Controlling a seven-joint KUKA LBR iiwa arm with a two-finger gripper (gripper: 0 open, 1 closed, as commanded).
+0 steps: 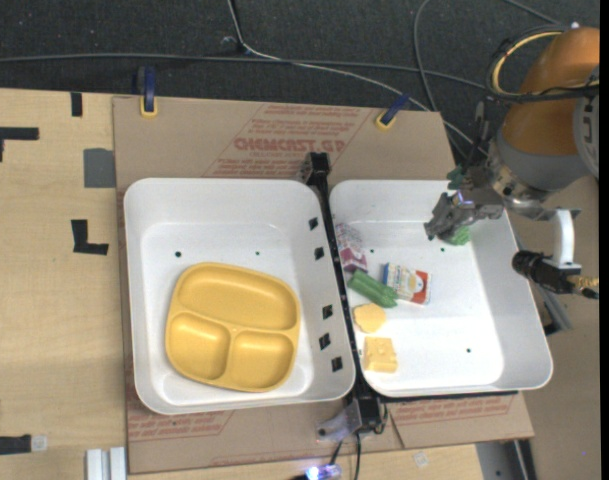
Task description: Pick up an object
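My gripper [450,224] hangs over the far right part of the right bin [484,358], reaching in from the right. A small green object [460,235] shows at its dark fingertips, pinched between them. Lower left in the same bin lie a green pepper-like piece [372,289], a red and white packet [407,282], a pinkish wrapper [348,248] and two yellow cheese-like pieces [369,317] [381,354]. These loose items sit apart from the gripper, close to the divider between the bins.
The left bin [154,218] holds a yellow divided plate [233,325]. A black divider strip [327,268] runs between the bins. Cables arch over the arm's orange band [549,78] at the upper right.
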